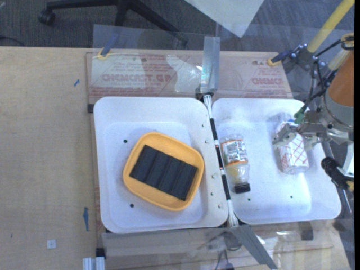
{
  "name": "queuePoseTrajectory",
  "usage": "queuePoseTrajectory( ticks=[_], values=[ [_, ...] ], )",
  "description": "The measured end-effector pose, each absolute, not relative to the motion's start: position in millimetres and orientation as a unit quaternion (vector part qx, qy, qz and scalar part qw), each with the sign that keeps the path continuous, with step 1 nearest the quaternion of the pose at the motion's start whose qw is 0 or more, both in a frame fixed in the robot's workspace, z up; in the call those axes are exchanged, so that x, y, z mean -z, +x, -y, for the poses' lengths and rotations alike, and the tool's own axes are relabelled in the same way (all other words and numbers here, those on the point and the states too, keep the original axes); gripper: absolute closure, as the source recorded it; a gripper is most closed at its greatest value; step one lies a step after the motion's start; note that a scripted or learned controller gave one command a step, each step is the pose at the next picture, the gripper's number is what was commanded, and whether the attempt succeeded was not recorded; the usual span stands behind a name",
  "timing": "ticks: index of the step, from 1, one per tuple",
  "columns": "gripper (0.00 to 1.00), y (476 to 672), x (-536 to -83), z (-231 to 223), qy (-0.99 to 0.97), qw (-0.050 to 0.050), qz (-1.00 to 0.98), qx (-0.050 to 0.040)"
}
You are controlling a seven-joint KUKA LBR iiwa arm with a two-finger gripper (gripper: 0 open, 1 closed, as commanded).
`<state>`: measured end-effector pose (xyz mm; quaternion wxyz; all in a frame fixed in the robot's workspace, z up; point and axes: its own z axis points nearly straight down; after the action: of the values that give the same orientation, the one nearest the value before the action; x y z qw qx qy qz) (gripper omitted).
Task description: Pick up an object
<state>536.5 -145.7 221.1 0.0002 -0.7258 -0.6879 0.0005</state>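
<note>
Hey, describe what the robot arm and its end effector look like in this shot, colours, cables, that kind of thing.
At the right edge, the arm shows an orange band over grey and silvery metal parts. Thin dark cables loop above it, near a yellow rod with a blue-grey clamp. The end effector is a compact grey metal assembly with a small green spot on its side. A black rounded part juts out lower down.

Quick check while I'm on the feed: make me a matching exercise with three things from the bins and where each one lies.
Things:
1. yellow tray
2. small bottle
3. red-and-white packet

Places:
A. right bin, against the divider
B. left bin
C. right bin, right part, under the gripper

Pairs: 1-B, 2-A, 3-C
</note>
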Motion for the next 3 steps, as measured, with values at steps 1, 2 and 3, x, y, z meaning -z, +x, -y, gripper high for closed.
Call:
queuePoseTrajectory(
  ticks=[1, 2, 3],
  values=[
    [0.0, 528.2, -122.2, 184.5, -0.743, 0.001, 0.67, -0.0005],
    [0.0, 550.9, -95.4, 181.7, -0.73, -0.007, 0.683, 0.0027],
    [1.0, 550.5, -102.5, 183.3, -0.732, -0.005, 0.682, 0.0021]
  ],
)
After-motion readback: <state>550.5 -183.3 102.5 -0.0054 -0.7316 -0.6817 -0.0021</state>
